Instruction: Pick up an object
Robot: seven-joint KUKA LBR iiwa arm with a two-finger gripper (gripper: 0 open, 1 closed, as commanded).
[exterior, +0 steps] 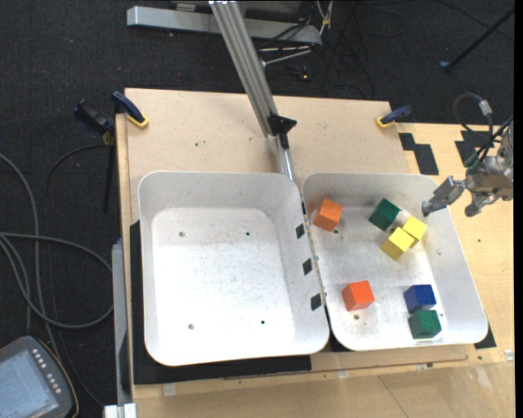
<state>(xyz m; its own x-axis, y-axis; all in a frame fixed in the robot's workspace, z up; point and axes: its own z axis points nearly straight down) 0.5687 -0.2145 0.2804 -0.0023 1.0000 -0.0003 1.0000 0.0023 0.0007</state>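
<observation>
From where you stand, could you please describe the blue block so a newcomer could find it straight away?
Look in the right bin, toward its near right corner. The blue block sits there, with a green block touching its near side. It is the only blue block; an orange block lies to its left, apart.

A pale wooden bench [212,135] stands on dark carpet [57,73], with clamps [131,110] at its far corners. Grey cables [33,253] loop across the floor on the left, and a metal pole [249,69] slants up from the bench's middle to a stand [221,20].
</observation>
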